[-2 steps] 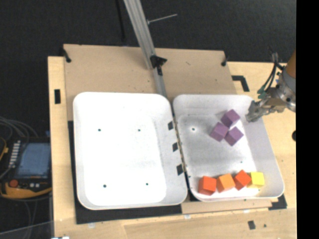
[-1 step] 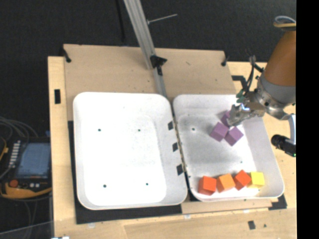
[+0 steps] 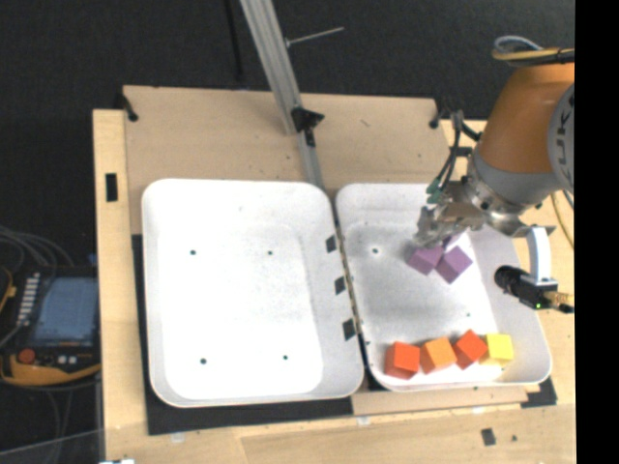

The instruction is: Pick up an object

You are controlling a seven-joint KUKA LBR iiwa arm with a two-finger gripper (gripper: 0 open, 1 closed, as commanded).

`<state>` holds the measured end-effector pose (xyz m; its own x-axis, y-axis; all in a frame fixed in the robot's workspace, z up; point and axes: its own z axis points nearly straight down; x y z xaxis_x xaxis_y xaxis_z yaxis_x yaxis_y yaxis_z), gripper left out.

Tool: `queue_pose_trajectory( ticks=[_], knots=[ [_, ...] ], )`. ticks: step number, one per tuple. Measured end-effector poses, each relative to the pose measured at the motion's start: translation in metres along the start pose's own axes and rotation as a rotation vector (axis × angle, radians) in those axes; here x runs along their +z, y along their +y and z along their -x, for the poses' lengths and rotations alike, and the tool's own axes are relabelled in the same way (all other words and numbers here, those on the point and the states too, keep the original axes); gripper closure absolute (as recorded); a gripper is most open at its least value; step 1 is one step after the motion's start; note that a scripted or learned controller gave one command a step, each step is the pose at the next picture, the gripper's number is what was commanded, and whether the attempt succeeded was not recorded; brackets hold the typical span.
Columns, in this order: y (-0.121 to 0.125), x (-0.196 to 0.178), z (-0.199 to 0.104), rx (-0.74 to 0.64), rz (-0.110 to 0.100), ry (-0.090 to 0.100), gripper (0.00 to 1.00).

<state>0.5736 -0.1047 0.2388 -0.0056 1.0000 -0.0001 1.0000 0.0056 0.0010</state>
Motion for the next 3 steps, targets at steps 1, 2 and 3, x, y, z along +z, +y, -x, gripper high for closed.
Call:
queue_pose_trajectory(
  ticks=[1,2,3],
  knots=[
    [0.001,-0.004,-0.062,-0.002,0.000,0.003,1.00],
    [-0.002,0.007,-0.117,-0.002,-0.002,0.002,1.00],
    [-0.004,-0.005,-0.170,-0.003,0.001,0.002,1.00]
  ],
)
